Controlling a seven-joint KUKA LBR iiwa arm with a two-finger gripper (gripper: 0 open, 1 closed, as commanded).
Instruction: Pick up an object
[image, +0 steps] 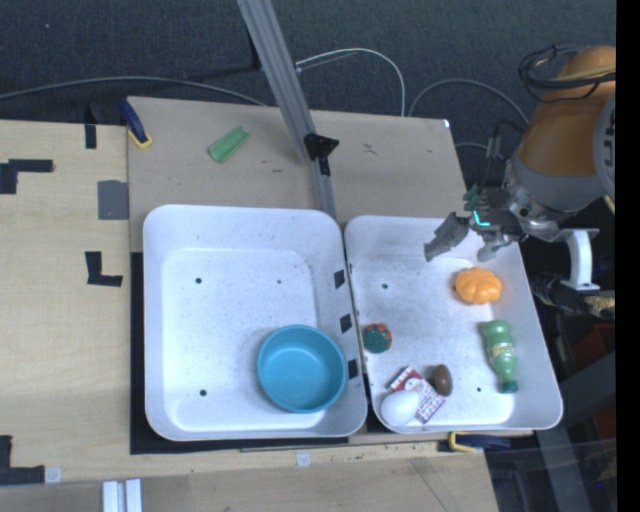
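Note:
My gripper (468, 246) hangs over the far part of the right bin (400, 250), fingers spread open with nothing between them. Just below it, toward the bin's right side, lies an orange pumpkin-like fruit (478, 286), apart from the fingers. A green bottle (499, 353) lies along the right wall. A small teal and red ball (377, 338) sits near the left wall. At the near edge are a brown lump (441, 379), a red and white carton (421, 394) and a white egg (399, 408), packed close together.
The left bin (200, 250) holds a blue bowl (301, 367) at its near right corner. On the bench beyond the bins lie a green block (227, 144) and a blue and yellow clip (135, 124). A grey pole (288, 85) slants over the bins' junction.

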